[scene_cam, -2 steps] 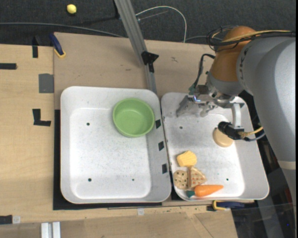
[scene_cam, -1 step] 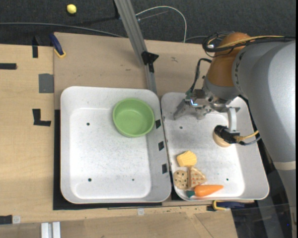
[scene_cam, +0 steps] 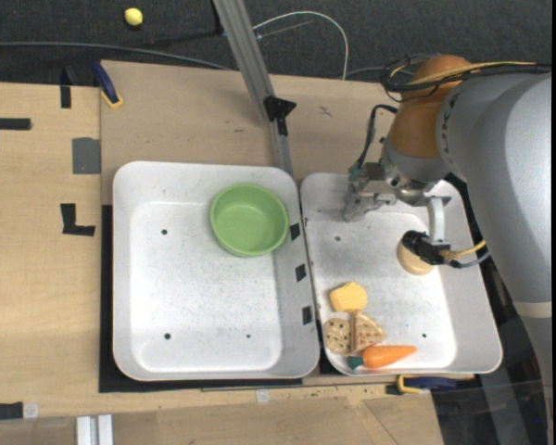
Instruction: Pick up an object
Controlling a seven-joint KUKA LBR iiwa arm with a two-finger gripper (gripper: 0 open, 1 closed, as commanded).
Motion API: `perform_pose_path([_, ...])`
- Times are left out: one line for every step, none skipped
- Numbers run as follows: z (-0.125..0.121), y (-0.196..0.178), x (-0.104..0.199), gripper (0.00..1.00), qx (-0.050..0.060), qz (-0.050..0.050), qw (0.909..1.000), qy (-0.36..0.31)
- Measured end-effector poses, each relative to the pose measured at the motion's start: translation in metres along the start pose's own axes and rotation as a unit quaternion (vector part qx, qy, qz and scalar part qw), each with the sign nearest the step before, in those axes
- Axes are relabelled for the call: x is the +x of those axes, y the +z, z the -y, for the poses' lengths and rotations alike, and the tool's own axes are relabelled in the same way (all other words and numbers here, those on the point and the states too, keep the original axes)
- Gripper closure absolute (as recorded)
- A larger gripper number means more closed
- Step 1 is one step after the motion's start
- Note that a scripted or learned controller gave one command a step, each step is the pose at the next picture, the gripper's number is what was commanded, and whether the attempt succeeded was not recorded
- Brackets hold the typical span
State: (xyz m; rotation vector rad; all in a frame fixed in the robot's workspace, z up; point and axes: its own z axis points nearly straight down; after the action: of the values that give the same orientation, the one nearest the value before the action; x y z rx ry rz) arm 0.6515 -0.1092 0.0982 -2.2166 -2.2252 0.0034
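Over the right bin: the grey arm with its orange band (scene_cam: 424, 128) reaches in from the right, wrist bent down toward the bin's far left corner.
Gripper (scene_cam: 352, 207): low above the bin floor near that corner; whether it is released or clenched cannot be told.
Right shallow white bin (scene_cam: 463, 332): holds a yellow block (scene_cam: 348, 297), a tan cracker-like piece (scene_cam: 352, 332) and an orange carrot-shaped toy (scene_cam: 389, 355), clustered at its near left, well apart from the gripper.
Round cream object (scene_cam: 413, 258): lies near the bin's middle right.
Left shallow white bin (scene_cam: 148, 341): holds a round green plastic bowl (scene_cam: 249, 219), upright, in its far right part.
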Motion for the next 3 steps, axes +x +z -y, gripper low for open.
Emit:
perform_pose_path([-0.008, -0.061, 0.004, 1.0, -0.003, 0.0, 1.0, 0.001])
perform_pose_path([-0.01, -0.104, 0.0, 1.0, -0.003, 0.0, 1.0, 0.001])
perform_pose_path([-0.002, -0.159, 0.005, 1.0, -0.003, 0.0, 1.0, 0.001])
